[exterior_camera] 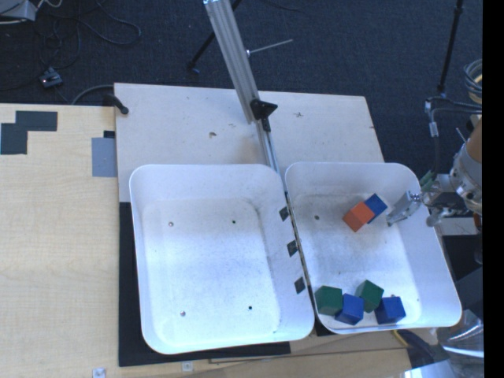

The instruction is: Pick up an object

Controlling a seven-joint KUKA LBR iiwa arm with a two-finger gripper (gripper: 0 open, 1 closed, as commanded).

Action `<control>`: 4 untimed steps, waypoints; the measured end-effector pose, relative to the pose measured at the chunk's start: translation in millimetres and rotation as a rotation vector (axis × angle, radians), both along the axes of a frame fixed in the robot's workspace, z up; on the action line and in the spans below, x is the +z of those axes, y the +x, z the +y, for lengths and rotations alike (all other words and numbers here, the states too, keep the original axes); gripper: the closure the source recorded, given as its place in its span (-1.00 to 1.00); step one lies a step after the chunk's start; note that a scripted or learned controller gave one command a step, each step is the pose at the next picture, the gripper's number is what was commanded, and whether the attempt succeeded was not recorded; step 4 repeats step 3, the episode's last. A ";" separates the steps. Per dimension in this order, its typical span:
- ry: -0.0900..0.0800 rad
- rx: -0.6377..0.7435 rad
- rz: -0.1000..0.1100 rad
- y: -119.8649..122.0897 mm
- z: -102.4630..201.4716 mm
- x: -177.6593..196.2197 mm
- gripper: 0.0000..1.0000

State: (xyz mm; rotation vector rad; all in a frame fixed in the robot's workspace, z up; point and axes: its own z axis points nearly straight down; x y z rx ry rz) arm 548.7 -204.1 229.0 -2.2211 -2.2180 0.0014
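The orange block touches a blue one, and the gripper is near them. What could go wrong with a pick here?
1. The orange block and blue block touch, so the gripper may push one away or pinch both.
2. The gripper sits close to the right bin wall; it might hit the rim.

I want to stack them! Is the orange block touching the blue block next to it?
Touching. The camera view shows the orange block pressed against the blue block, no gap.
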 end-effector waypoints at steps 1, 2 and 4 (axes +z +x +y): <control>0.000 0.007 0.000 54.4 -3.8 -139.8 -1.00; 0.001 0.002 0.020 98.8 50.7 -140.1 -1.00; 0.002 0.006 0.022 97.4 50.1 -131.3 1.00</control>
